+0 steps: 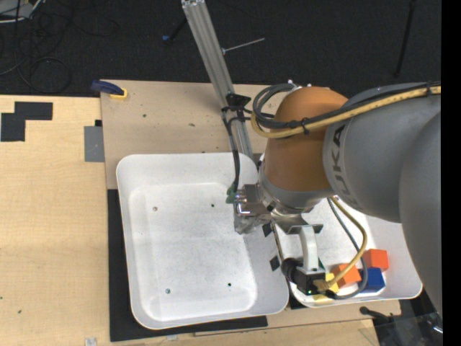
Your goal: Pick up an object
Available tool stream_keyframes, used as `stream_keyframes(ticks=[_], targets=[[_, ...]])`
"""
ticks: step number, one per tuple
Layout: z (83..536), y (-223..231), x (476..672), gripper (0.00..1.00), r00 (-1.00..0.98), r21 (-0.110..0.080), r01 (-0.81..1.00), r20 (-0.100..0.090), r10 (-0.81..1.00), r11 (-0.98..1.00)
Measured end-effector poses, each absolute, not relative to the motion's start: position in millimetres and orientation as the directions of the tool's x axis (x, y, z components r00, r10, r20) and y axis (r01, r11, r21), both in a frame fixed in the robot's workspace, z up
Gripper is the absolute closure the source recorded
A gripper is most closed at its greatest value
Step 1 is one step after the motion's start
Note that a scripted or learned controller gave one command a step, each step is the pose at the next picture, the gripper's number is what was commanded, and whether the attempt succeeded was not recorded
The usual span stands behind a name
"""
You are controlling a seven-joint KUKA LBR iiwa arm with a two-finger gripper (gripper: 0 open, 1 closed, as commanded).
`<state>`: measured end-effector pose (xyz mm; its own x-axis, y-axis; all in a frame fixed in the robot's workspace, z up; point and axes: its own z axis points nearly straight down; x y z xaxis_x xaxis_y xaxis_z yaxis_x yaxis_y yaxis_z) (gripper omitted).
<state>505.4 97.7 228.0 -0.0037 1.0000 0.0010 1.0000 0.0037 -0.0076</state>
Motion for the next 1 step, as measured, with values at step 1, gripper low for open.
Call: stream_keyframes(ticks=[1], targets=[[228.8,95.4,506.0,0.0,0.002,-0.005,1.0,0.0,1.0,-0.002]])
